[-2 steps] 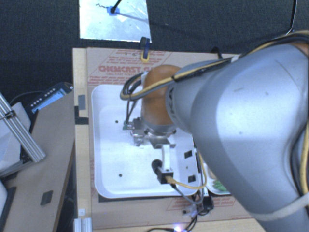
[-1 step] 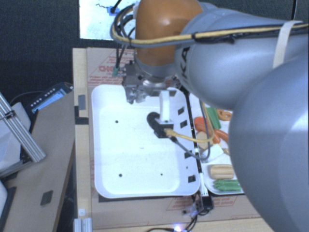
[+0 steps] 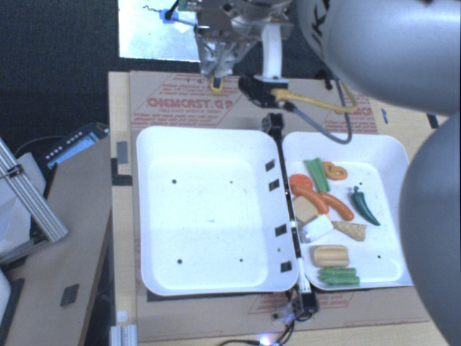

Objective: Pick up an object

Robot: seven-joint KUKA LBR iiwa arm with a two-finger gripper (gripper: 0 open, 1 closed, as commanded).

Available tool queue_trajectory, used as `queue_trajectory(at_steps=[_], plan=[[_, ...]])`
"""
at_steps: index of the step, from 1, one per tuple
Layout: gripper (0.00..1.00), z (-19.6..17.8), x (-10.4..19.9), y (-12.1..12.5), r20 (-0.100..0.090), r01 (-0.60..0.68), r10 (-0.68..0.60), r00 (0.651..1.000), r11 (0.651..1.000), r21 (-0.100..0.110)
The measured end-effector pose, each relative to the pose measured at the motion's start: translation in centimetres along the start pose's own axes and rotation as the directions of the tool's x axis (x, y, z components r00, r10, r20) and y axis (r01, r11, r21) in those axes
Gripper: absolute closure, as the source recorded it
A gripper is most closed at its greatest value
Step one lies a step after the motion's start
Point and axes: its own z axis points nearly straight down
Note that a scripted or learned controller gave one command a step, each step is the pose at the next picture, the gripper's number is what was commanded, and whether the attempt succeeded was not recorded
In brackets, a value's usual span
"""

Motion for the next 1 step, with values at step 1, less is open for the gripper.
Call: queue_trajectory(at_steps=[1], plan=[[1.0,-4.93,0.07,-6.54,0.003,0.001,-0.001,1.0,1.0,0.017]])
